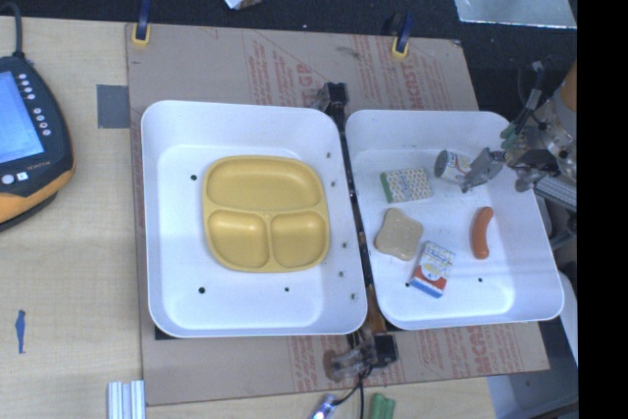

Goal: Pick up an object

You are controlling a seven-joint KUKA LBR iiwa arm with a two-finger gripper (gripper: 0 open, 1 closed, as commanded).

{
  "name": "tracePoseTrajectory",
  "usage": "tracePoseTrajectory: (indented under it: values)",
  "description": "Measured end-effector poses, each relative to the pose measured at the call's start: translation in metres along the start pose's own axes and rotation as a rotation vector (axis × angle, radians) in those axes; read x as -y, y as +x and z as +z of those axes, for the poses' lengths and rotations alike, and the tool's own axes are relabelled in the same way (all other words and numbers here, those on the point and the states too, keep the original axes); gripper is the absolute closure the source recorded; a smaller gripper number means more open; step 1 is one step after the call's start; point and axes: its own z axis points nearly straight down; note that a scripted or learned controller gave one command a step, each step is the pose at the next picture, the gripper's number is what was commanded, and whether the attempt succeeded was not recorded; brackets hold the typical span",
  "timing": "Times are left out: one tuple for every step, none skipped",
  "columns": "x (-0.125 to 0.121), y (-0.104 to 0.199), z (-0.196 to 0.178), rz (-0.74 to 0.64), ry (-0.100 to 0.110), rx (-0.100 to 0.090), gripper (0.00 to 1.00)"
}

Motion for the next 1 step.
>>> tracePoseTrajectory:
  values:
    - [0.0058, -0.0478, 0.114, 0.0, 0.001, 0.001, 0.0]
